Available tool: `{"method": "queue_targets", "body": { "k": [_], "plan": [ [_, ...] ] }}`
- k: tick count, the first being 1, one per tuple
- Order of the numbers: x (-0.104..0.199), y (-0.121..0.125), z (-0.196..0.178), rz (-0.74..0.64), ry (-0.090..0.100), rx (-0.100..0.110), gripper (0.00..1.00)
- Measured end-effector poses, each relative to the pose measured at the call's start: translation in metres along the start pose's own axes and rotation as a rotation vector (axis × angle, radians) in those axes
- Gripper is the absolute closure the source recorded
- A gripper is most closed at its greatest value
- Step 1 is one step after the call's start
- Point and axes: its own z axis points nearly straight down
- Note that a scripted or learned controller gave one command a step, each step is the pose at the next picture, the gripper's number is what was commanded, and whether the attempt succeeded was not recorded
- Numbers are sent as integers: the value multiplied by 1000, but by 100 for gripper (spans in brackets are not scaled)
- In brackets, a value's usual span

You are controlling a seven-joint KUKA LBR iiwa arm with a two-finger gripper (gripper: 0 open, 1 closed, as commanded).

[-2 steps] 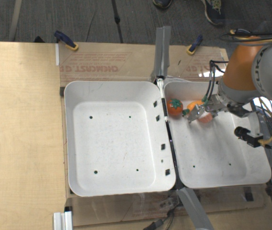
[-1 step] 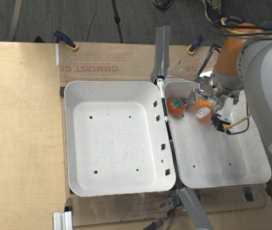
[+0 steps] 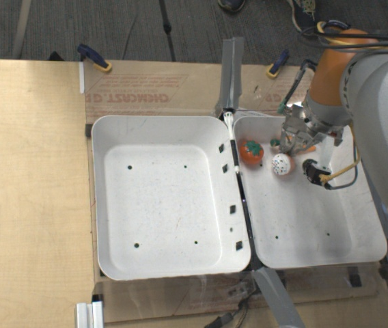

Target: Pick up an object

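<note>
An orange, tomato-like object with a green top lies in the right bin near its back left corner. Just to its right sits a white ball with dark dots. My gripper hangs low over the back of the right bin, just above and slightly right of the white ball. A small orange bit shows beside the fingertips, but I cannot tell what it is or whether it is held.
The left bin sits beside the right one, a grey divider bar running between them at the back. A black cable with a yellow end dangles from the wrist into the right bin. Cardboard and clamps lie behind the bins.
</note>
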Motion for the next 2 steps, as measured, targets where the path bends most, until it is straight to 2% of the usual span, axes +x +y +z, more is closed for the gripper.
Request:
{"method": "queue_targets", "body": {
  "k": [1, 2],
  "plan": [
    [-53, -35, -124, -235, 4, -18, 100],
    [-75, 23, -158, -667, -1, -23, 100]
  ]
}}
